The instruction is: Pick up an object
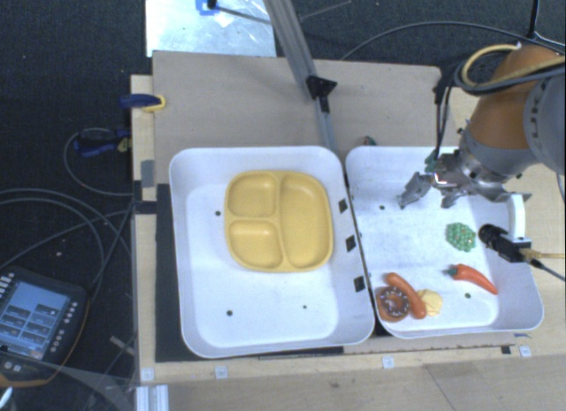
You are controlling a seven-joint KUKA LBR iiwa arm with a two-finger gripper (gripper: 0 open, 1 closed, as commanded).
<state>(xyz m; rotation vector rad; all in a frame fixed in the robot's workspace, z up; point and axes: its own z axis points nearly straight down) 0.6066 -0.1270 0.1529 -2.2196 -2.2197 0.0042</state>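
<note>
In the right bin (389,224) lie several toy foods. A green knobbly ball (459,236) sits right of the middle, and an orange carrot (473,278) with a green tip lies below it. A red sausage (404,293), a brown doughnut (390,303) and a small yellow piece (431,301) huddle at the front left corner. My gripper (424,190) hangs over the far part of this bin, up and to the left of the green ball, apart from every item. Nothing shows in its grasp.
The left bin (195,294) holds a yellow divided plate (279,220). A grey pole (292,29) slants down to the bench behind the bins. Cables and a handheld control pad (35,312) lie on the floor at left.
</note>
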